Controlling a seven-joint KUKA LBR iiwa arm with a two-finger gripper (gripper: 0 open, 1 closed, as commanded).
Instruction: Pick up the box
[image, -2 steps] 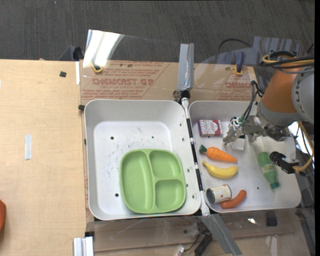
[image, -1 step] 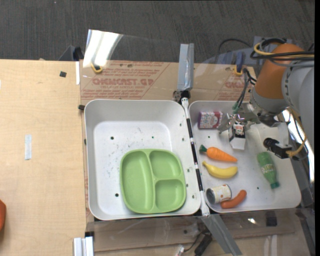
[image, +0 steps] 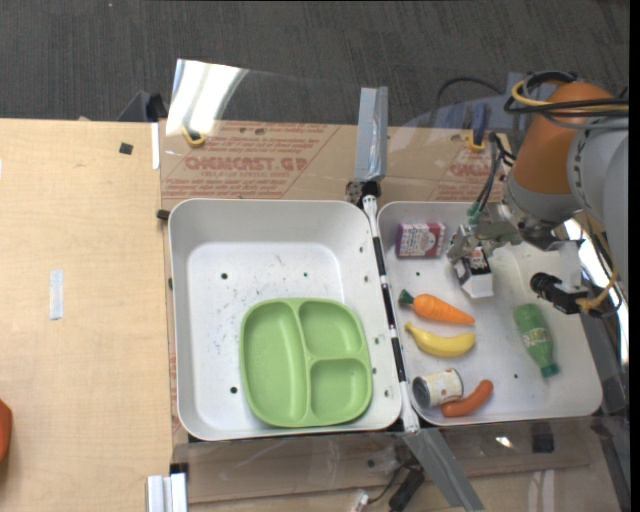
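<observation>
One box (image: 419, 240) lies just left of the jaws (image: 472, 262), whose spread I cannot tell. Approach step, I judge; next, shift left over it and descend.

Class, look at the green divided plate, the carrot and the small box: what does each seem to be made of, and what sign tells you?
Green divided plate: probably moulded plastic, with an even colour, a soft sheen and rounded compartment walls.
Carrot: likely a plastic toy, uniformly orange and smooth.
Box: looks like printed card or a carton, with flat faces and a label; too small to be sure.
</observation>
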